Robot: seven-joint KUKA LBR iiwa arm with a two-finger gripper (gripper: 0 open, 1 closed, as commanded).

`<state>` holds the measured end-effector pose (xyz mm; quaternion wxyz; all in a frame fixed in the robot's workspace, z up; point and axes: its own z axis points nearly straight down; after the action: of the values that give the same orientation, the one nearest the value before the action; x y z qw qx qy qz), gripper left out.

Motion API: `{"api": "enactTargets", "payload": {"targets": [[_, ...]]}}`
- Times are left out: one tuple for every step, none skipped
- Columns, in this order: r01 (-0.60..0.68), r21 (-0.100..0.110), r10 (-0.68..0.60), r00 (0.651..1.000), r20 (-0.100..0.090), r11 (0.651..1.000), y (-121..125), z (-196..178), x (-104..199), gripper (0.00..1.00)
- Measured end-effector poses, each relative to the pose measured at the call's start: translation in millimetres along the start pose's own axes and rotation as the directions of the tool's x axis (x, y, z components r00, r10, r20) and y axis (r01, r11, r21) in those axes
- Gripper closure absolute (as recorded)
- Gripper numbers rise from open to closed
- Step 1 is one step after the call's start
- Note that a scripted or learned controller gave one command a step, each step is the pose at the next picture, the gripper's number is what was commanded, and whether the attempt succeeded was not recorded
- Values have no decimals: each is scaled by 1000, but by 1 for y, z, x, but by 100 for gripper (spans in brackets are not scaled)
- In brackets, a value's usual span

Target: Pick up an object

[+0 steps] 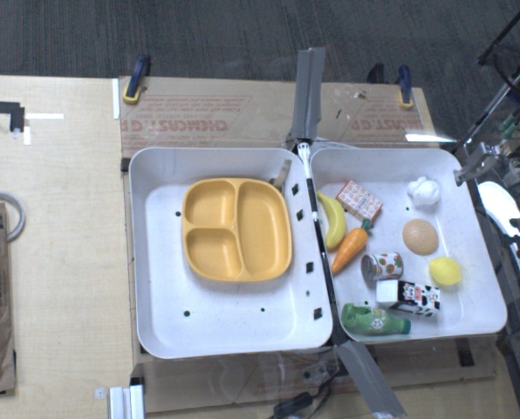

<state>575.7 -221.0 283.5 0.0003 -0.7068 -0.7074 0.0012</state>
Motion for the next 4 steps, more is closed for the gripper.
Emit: {"api": "enactTargets", "payload": {"targets": [[64,0,-64,998,-1,998,-43,160,62,0],[314,0,-314,949,-2,949,-96,193,127,0],[368,-3,-368,930,1,930,-7,192,121,0],[116,13,-116,993,-4,993,39,195,121,0]]}}
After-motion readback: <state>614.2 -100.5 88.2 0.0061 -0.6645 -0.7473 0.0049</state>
